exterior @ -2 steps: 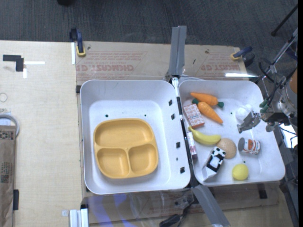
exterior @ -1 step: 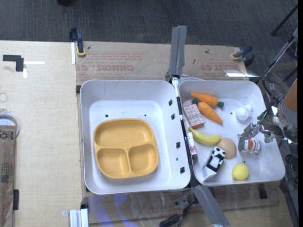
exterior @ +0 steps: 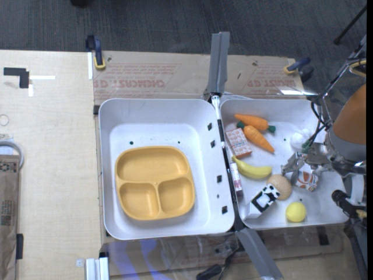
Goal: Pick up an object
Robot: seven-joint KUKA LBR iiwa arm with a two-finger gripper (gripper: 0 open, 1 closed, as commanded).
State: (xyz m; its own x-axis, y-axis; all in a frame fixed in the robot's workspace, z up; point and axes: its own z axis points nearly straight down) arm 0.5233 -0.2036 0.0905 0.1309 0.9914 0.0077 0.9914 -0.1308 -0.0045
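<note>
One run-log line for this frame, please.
tool: low in right white bin | beside: small red-and-white carton | grasp: unclear | yellow divided plate: left bin

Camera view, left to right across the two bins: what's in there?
Yellow plate → red box → banana → black-and-white toy → yellow ball → gripper.

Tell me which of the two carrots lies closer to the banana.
The lower carrot, beside the pink box; the banana lies just below it. The other carrot sits nearer the bin's back wall.
</note>
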